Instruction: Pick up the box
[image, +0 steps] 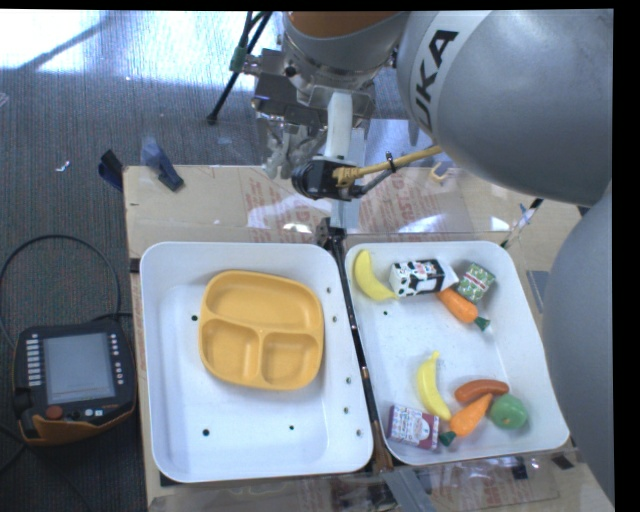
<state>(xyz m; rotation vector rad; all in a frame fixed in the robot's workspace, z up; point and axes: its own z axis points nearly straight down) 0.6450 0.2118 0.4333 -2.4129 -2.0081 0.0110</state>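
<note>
Teach pendant (75, 375) on floor, far left. Yellow divided plate (263, 329) in left bin (250, 435). Gripper (283, 158) above bins' far edge, over surface (200, 205); open or closed, cannot tell. Red box (412, 425) in right bin (522, 350), near-left corner, beside banana (430, 386).

The yellow tray (262, 330) is glossy plastic, the left bin (180, 400) smooth white plastic — the red box (413, 425) printed card.

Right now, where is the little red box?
In the camera view, the red box lies in the right bin, at its front-left corner, beside a carrot and a banana.
</note>
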